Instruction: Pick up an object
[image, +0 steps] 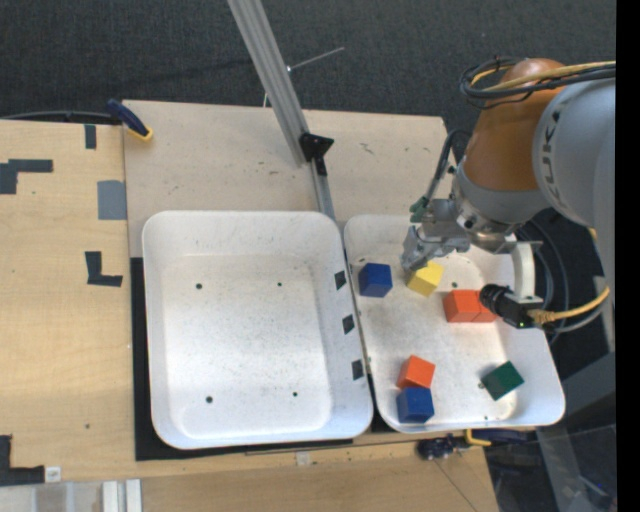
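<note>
Over the right bin (520, 405), the gripper (424, 262) sits low at the end of the arm (520, 140), which reaches in from the right side of the camera view. The gripper is positioned directly above and touching, or nearly touching, the yellow block (425, 280), which lies in the upper middle area of that bin. Whether the fingers are spread or closed cannot be determined, since the wrist body hides the tips from this angle. The yellow block appears to rest on the bin floor, tilted relative to the bin edges, so no lift is evident. Other candidate objects remain in the right bin: a blue cube (375, 279) just left of the yellow block, a red-orange block (466, 306) to its lower right, a smaller orange cube (418, 372) and a second blue cube (415, 404) close together near the front edge, and a green cube (502, 380) toward the front right corner. The left bin (240, 330) holds no blocks. Judged from this arrangement, the approach and descent phase is complete or nearly complete, and the yellow block is the likely target. Remaining steps are a confirmed grasp and a lift clear of the bin floor.
</note>
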